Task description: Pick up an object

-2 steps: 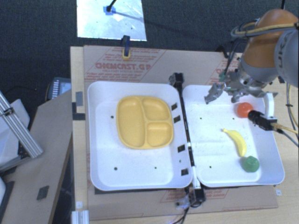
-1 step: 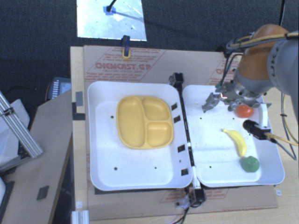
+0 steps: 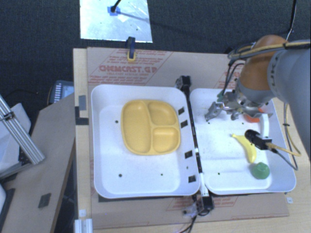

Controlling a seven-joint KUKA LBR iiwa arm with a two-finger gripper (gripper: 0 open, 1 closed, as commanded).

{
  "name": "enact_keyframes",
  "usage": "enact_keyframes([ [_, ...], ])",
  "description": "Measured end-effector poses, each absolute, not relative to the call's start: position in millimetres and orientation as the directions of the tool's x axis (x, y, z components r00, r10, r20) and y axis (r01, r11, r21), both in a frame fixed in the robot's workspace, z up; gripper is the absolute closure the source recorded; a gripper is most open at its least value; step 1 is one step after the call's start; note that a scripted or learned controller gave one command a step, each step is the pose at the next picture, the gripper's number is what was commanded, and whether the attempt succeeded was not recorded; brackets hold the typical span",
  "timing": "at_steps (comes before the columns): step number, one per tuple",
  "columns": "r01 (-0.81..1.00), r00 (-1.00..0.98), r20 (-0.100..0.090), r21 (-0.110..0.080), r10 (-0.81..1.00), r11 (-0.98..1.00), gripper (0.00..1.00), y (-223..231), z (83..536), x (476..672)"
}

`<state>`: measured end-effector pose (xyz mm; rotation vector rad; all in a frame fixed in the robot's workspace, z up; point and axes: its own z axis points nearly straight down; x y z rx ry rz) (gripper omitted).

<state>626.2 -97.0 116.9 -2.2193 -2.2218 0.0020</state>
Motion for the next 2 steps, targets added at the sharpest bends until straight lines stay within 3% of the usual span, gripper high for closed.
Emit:
enact_keyframes([
  [1,1.000,0.000,0.000,-0.001,1.000,0.000,0.00,-96.6,82.9,626.3],
  [2,1.000,0.000,-0.001,0.003,1.000,0.000,1.00,-96.8,95.6,627.8],
])
